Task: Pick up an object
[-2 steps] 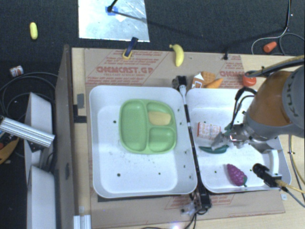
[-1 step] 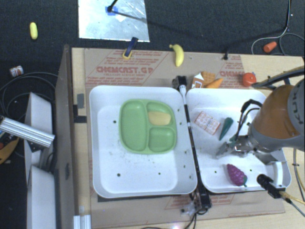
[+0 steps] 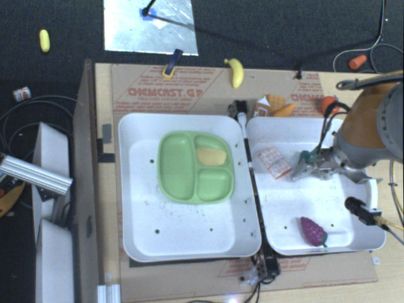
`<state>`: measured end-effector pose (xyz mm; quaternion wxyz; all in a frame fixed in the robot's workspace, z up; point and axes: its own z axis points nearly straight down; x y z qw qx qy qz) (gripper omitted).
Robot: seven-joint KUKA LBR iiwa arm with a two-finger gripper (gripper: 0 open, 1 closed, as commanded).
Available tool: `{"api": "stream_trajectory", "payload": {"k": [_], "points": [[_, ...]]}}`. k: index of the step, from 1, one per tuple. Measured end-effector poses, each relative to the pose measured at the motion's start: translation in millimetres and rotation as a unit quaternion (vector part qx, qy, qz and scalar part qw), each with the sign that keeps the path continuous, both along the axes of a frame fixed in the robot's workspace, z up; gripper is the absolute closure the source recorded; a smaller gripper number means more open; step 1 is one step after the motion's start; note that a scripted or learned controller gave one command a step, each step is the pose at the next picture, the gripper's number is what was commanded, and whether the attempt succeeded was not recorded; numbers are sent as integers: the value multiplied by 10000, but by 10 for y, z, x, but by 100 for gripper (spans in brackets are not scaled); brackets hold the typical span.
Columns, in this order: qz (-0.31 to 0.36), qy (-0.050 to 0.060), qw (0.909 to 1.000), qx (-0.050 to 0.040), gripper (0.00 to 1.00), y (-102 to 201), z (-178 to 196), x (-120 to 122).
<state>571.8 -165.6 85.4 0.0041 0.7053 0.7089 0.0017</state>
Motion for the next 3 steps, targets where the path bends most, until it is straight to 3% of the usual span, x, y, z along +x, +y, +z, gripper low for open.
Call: {"api": "stream_trajectory", "payload": {"k": [1,2,3], "points": [[20,-5,10000,10,0,284,83,685],[-18,22,10000,13,0,150,440,587],[3,9,10000,6,0,392,23,743]]}}
